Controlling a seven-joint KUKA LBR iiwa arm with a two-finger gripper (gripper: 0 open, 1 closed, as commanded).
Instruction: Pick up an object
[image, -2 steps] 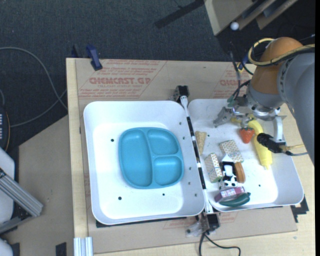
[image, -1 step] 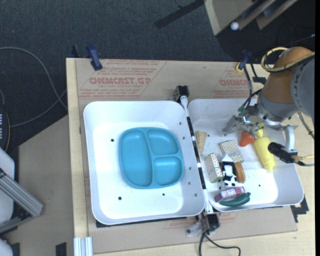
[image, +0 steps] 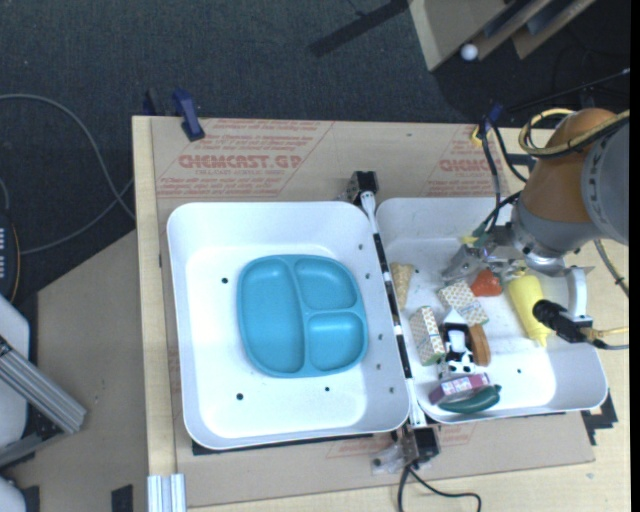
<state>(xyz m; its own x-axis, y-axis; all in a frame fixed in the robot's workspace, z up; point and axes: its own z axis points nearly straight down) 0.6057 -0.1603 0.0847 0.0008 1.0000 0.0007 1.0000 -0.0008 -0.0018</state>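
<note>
Camera view: the fixed overhead camera looks down at a slant on two white bins; the arm reaches in from the right over the right bin.
Gripper: the gripper sits low at the upper part of the right bin, among the toys; whether it is spread or closed, and whether it has anything, I cannot tell, since the wrist covers it.
Nearest candidate: a small orange-red piece lies just beside the gripper tip, with a yellow banana-like toy just to its right.
Other objects: a checkered block, a patterned block, a black-and-white cow-like figure, a brown stick-shaped piece and a dark green item crowd the middle and near end of the same bin.
Left bin: the left bin holds a blue divided tray, well apart from the arm.
Doing the step well: I judge the descent should centre on one piece, probably the orange-red one, so neighbours are not pinched with it; lift straight up and check that something is actually caught.
Risk: the pieces lie close, so a grasp may nudge the banana-like toy or slip off.
Writing: the brown board under the bins shows red print, roughly "CHEMCAST GP"; the smaller lines are too small to read.
</note>
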